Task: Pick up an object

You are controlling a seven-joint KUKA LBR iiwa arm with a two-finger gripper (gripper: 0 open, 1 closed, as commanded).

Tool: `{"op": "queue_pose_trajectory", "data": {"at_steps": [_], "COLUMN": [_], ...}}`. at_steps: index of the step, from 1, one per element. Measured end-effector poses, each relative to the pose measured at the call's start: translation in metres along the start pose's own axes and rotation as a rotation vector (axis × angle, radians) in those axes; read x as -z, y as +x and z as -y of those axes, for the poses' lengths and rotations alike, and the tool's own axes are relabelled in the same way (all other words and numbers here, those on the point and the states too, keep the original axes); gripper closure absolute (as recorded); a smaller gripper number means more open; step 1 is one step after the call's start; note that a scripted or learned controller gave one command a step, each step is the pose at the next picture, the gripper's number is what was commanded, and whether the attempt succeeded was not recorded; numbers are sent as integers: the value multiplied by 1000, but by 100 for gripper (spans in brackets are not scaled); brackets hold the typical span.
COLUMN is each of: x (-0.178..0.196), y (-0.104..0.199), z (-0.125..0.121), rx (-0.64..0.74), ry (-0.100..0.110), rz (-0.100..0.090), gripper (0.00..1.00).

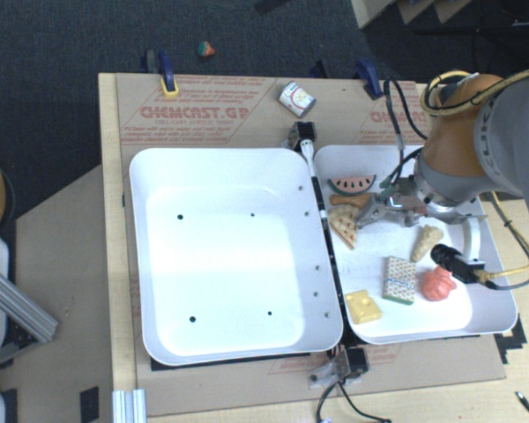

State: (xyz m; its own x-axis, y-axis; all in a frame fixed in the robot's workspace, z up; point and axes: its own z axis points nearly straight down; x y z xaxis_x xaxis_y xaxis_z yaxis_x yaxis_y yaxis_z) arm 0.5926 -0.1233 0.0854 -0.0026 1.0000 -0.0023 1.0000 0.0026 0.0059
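My gripper [370,210] is low in the right bin [489,315], at its upper left part, reaching in from the right under the orange-banded wrist [454,139]. It sits right beside a brown piece [346,203] and just above a pizza slice [344,227]. A watermelon slice [353,184] lies a little further back. Nearer the front of the bin are a beige piece [426,241], a red-pink lump [437,284], a speckled block [399,280] and a yellow wedge [363,307]. Nothing is visibly lifted.
The left bin [141,170] stands against the right one, sharing a black divider [322,227]. A small white box [296,100] lies on the bench behind the bins, with blue clamps [167,67] at the back edge. A black cable plug [454,263] hangs over the right bin.
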Motion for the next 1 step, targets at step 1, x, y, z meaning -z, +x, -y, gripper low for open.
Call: {"op": "queue_pose_trajectory", "data": {"at_steps": [1], "x": [-1], "y": [16], "z": [58], "rx": [-4], "ry": [13], "rz": [-5], "gripper": [0]}}
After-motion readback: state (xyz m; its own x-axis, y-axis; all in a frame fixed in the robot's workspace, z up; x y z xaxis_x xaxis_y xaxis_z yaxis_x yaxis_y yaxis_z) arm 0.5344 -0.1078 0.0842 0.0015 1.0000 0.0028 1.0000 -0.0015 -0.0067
